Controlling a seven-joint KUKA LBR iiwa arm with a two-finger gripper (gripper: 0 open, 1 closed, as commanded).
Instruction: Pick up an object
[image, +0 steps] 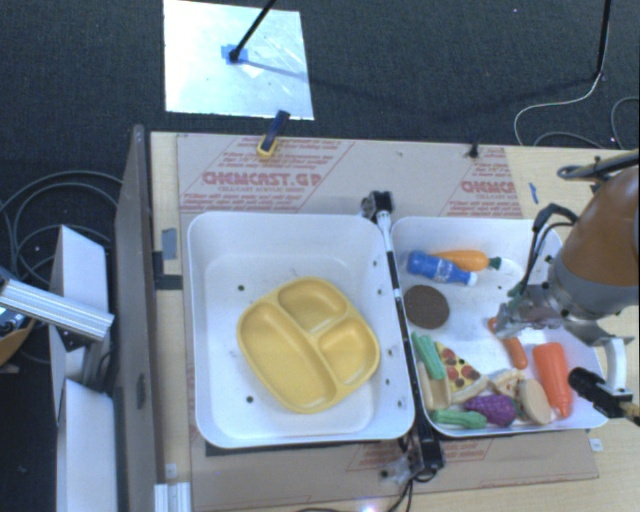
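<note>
Nearest candidate for the pick: small orange-red sausage-shaped toy piece (514, 352), lying just below the gripper (507, 322) on the floor of the right-hand shallow white bin (460, 225). Apparently not yet lifted; seemingly flat on the bin floor. Impossible to tell from this slant whether the gripper is clenched or released, with the grey wrist and orange band crowding over it. Nothing seen gripped.

Just beyond that piece, farther from the gripper on the arm's side: larger orange plastic carrot (553, 378), close beside the small piece, perhaps touching. Below both: tan bread-like toy chunk (533, 400), purple plastic grape bunch (492, 408), triangular toy pizza slice (460, 370) and green pod-shaped toy (428, 355), all packed near one another. Away to the gripper's far side, toward the bin divider: flat brown round disc (427, 306), well apart. Above the gripper: blue plastic bottle with a white cap (440, 267), with an orange toy (466, 259) touching it.

Likely troubles from here:
- Closing on air or on an edge only, given a small, rounded, slippery target lying flat; probably rolling aside under a glancing touch.
- Catching the carrot together with the small piece, owing to the tight spacing, then dropping one or both on the lift.
- Pressing too low and jamming against the bin floor.
- Nudging the heap below and scattering it.

Farthest off, in the left-hand white bin (300, 222): yellow divided plastic plate (308, 342), out of harm's way.
</note>
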